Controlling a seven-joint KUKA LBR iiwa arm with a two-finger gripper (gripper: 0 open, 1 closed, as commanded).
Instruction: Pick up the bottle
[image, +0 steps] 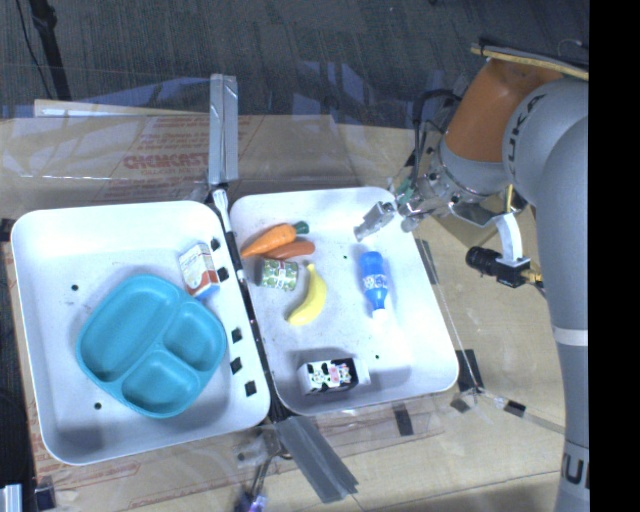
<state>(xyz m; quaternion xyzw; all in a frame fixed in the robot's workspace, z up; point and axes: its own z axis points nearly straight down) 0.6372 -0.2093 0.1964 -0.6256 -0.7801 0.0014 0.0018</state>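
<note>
The blue bottle (373, 282) lies on its side in the right bin (430, 350), its white cap toward the near side. My gripper (388, 217) hangs over the bin's far right corner, a short way beyond the bottle's far end and not touching it. Its fingers look open, with nothing between them.
In the right bin, two carrots (277, 240), a small green can (280, 274) and a banana (309, 297) lie left of the bottle. A black-and-white box (330, 375) sits near the front rim. The left bin (60, 240) holds a blue divided plate (150, 345) and a small carton (198, 268).
</note>
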